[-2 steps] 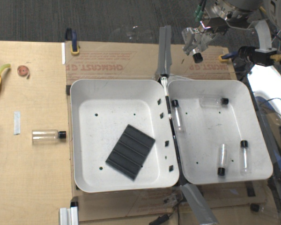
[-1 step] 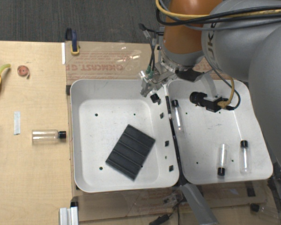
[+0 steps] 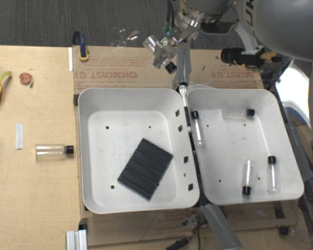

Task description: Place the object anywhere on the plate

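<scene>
vials are the likely objects for this task, and one clear plastic vial with a black cap (image 3: 55, 150) is lying on its side on the pale wooden table (image 3: 36, 103), outside the bins and probably beyond what the program is meant to reach. just right of it, the left shallow white bin (image 3: 83, 139) is holding the black ridged rectangular plate (image 3: 146, 168), which is lying flat and at a slant on the bin floor. nothing is resting on it, so the placing is not yet done.

above the far end of the seam between the bins, the grey two-finger gripper (image 3: 164, 53) is hanging high and tilted, over the brown cardboard sheet (image 3: 120, 72) rather than over either bin. whether it is open or closed is not showing at this size, and nothing can be seen held in it.

the right shallow white bin (image 3: 289, 139) is carrying four more capped clear vials: one against the left wall (image 3: 195, 130), one near the far wall (image 3: 237, 112), and two lying side by side near the front (image 3: 247, 177) (image 3: 272, 173). judging by the layout, one of these is waiting to be carried across.
</scene>
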